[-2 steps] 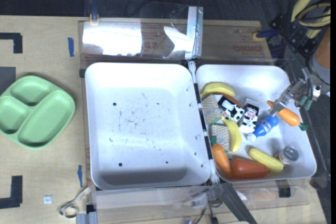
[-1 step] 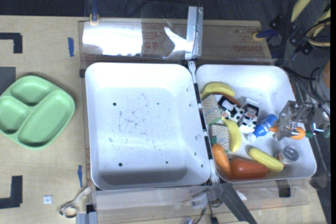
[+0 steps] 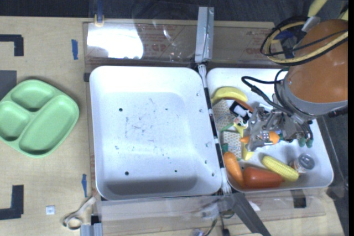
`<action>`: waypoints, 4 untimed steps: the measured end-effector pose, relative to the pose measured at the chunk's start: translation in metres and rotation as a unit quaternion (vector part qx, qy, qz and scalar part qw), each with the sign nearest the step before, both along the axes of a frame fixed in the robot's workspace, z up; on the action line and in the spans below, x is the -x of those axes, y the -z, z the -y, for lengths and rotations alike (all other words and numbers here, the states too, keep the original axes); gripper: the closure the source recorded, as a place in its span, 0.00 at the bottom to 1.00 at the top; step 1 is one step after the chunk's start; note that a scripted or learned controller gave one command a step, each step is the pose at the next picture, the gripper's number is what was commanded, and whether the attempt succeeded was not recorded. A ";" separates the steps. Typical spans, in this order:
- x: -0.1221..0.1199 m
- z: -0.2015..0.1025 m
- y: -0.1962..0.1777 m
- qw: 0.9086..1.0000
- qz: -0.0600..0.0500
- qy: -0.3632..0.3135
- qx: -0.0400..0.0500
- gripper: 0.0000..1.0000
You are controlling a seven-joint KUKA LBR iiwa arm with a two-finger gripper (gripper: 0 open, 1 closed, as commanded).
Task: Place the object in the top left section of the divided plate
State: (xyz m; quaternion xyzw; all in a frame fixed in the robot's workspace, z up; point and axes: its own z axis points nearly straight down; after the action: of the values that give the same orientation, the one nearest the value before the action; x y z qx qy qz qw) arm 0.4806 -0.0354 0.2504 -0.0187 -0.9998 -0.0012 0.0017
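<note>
Two shallow white bins are seen side by side on the bench, the left bin [image 3: 146, 124] bare of toys and the right bin [image 3: 326, 171] crowded with them, while the green divided plate [image 3: 37, 116] is set well apart on the wood at far left. The gripper [image 3: 260, 132] is lowered into the right bin among a banana [image 3: 229, 95], a corn cob [image 3: 279, 167], a carrot [image 3: 233, 167] and a red sausage-like piece [image 3: 261, 177]. Whether it is clenched or released cannot be told.

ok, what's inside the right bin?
The right bin holds a banana, corn cob, carrot and a red piece. The tool hangs over the middle, covering whatever lies beneath.
</note>
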 end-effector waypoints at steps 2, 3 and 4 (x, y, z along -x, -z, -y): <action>-0.004 0.111 0.097 0.995 0.001 -0.103 -0.001 1.00; -0.004 0.111 0.097 0.995 0.001 -0.103 -0.001 0.00; -0.020 0.090 0.141 0.976 0.016 -0.215 0.006 0.00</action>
State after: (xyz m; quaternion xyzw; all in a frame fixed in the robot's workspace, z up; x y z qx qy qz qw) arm 0.5008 -0.1252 0.1093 0.1967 -0.9804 0.0051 -0.0141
